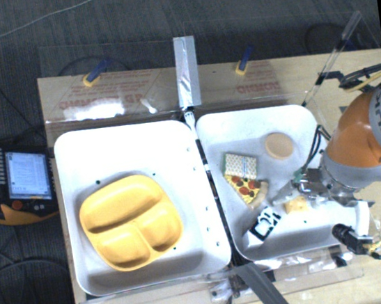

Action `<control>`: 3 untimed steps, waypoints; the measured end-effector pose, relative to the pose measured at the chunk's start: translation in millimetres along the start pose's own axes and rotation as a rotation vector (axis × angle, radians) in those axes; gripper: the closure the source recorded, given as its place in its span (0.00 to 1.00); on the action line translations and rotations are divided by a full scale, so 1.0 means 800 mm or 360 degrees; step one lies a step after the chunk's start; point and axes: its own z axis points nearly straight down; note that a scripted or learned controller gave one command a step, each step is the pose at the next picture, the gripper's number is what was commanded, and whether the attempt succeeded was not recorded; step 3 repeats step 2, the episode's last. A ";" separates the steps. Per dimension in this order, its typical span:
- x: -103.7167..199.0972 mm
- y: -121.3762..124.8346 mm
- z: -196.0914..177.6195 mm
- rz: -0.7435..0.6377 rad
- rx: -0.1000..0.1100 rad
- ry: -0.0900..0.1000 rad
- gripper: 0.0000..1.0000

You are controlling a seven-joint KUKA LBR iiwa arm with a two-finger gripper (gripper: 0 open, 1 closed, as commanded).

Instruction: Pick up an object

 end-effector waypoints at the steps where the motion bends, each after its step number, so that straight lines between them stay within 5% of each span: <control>1: 0.001 0.000 -0.011 -0.0003 0.0005 0.0004 1.00; 2: 0.081 0.063 -0.152 -0.0116 0.0035 -0.0002 1.00; 3: 0.081 0.063 -0.152 -0.0116 0.0035 -0.0002 1.00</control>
